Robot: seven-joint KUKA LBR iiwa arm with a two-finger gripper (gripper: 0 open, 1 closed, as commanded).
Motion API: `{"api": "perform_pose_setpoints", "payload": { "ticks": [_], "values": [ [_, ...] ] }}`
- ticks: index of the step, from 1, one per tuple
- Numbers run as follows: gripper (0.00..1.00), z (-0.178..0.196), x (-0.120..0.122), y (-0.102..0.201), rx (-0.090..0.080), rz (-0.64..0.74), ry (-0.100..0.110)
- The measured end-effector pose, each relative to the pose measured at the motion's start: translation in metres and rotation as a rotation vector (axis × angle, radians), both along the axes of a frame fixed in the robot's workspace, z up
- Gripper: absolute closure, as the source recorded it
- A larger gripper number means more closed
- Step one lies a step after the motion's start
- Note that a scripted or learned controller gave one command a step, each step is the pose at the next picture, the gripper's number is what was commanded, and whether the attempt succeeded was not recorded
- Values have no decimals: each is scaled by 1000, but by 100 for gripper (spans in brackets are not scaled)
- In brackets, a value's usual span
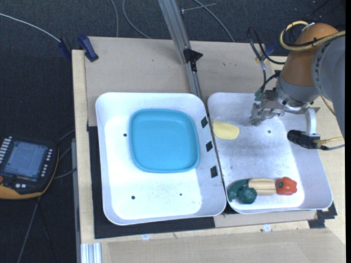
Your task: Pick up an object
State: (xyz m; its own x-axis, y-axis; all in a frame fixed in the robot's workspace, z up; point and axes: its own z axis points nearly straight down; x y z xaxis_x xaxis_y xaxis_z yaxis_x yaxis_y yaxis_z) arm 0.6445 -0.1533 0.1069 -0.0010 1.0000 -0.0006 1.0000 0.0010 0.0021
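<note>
In the right bin lie a pale yellow lemon-like piece near its left wall, and along the front edge a dark green vegetable, a tan roll and a red pepper. My gripper hangs over the back of the right bin, to the right of the yellow piece and apart from it. Nothing shows between its fingers.
The left bin holds a turquoise square plate. A slanted metal pole rises behind the bins. A black cable connector sits over the right bin's right side. A handheld pendant lies on the floor at left.
</note>
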Motion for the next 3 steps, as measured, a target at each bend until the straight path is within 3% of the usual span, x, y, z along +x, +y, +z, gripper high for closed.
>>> {"api": "perform_pose_setpoints", "payload": {
  "ticks": [3],
  "values": [
    [100,156,-1,5,0,0,-4]
  ]
}}
